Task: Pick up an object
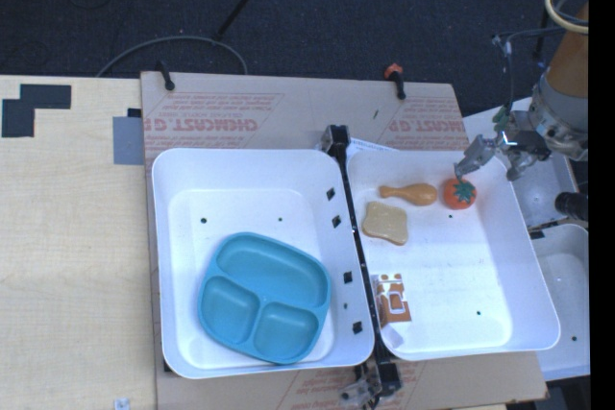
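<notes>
- camera view: tomato [459,194] in right bin [500,302], just below and left of gripper [492,152].
- jaws spread open, grasping nothing, touching nothing.

In the right bin [538,302], a small orange-red tomato toy [459,194] with a green top sits near the far edge, close to the right wall. Just left of it lies a tan drumstick [407,194] on its side. A tan bread slice [385,224] lies flat nearer the left wall, and a small orange-and-white piece [392,300] rests by the left wall toward the near edge.
</notes>
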{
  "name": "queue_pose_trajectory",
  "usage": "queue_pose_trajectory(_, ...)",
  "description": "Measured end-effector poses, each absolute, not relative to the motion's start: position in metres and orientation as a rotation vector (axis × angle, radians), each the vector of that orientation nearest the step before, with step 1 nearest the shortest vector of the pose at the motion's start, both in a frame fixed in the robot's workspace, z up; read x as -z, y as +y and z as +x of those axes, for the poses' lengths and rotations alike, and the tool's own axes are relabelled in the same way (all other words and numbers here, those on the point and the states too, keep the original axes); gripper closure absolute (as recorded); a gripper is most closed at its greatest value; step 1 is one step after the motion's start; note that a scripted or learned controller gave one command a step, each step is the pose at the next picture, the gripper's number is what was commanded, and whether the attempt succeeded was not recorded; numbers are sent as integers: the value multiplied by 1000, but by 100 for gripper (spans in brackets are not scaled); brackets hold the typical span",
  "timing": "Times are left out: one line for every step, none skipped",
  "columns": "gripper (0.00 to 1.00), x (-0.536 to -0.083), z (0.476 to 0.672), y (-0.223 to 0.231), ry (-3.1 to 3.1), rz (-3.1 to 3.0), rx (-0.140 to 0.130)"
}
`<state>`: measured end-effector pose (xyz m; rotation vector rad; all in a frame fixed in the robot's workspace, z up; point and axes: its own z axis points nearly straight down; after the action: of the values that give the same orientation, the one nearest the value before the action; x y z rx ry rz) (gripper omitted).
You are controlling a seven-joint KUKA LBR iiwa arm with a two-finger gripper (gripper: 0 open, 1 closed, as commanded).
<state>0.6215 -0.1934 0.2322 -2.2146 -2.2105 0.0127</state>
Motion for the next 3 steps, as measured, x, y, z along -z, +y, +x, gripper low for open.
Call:
queue_pose_trajectory(0,-240,624,-193,-2220,-2220,-2)
queue_pose_trajectory(0,-177,622,-196,-2217,-2217,-6)
queue_pose_trajectory(0,-133,623,-195,-2217,-2217,-6)
